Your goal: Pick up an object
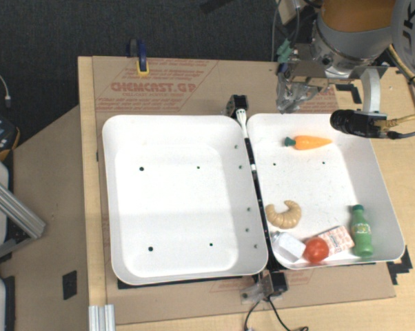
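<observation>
My gripper (294,101) hangs over the far rim of the right bin (380,178), near its back left corner, with nothing seen in it. An orange carrot (308,142) lies in that bin a short way in front of and to the right of the gripper. A tan croissant (285,214) rests near the bin's left wall. Along the front edge sit a red tomato (316,249), a white packet with a red label (336,239), a small white piece (285,246) and a green bottle (361,230).
The left bin (118,185) adjoins the right one along a black divider strip (251,164). A black clamp (236,105) sits at the strip's far end. A black cylinder (356,123) juts from the arm over the right bin's back edge. A yellow-blue clip (141,57) stands on the board behind.
</observation>
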{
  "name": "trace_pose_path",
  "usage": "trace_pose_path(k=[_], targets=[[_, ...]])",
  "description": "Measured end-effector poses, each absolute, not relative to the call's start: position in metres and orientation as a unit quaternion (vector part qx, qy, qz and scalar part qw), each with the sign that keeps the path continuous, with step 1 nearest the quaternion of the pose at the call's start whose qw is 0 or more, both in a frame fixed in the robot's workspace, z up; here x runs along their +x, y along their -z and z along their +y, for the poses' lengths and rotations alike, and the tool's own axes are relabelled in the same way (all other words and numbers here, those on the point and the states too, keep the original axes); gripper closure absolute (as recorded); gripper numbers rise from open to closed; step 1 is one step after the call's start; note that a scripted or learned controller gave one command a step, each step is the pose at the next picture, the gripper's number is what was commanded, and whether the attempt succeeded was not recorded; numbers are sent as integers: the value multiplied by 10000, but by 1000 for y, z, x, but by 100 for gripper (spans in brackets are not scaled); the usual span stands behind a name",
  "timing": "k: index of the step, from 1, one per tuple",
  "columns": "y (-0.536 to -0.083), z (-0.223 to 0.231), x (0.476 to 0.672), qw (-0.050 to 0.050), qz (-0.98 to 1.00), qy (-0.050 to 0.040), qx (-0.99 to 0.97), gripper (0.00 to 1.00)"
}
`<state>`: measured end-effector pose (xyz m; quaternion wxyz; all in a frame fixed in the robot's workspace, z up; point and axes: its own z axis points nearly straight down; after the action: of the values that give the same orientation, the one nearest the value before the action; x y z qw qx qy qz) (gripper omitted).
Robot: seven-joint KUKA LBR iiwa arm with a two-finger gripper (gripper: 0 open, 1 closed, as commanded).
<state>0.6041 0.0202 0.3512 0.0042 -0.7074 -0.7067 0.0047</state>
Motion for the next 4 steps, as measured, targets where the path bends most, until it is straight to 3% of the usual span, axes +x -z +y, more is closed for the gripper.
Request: trace_pose_path(k=[1, 2, 3, 4], targets=[[-472, 75, 586, -43, -7096, 69, -7045, 100], [-299, 111, 598, 59, -7082, -73, -7059, 100], [-359, 154, 572, -8, -7094, 31, -7048, 100], [-495, 230, 548, -23, -7111, 94, -7030, 100]])
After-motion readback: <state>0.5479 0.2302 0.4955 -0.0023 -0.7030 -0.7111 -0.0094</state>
